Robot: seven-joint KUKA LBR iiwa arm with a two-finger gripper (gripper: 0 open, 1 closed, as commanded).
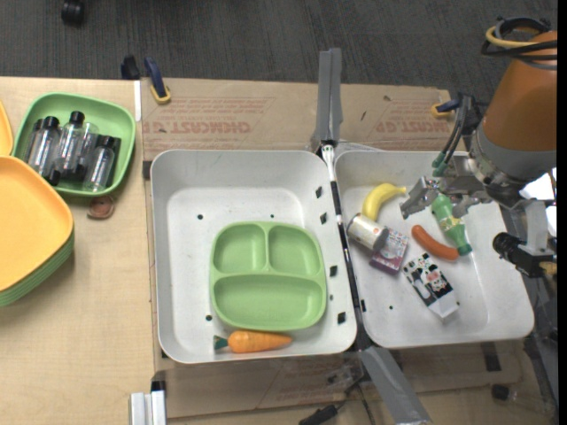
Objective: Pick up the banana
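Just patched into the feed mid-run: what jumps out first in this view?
The green divided plate fills the middle of the left bin, with a carrot lying at its near edge. In the right bin, the yellow banana lies near the back left, beside a small can. The end effector hangs just right of the banana, over a green bottle and a sausage.

Two bins sit side by side. The left bin [177,237] holds a divided plate [267,275] with a carrot [259,341] at its near edge. The right bin [496,317] holds a banana [381,197] toward the back-left, a can [365,231] just in front of it, then — further right — a bottle [448,220], a sausage [434,243] and a small carton [431,283]. Left of both bins, a tray of bottles [75,144] sits behind stacked plates [31,233].
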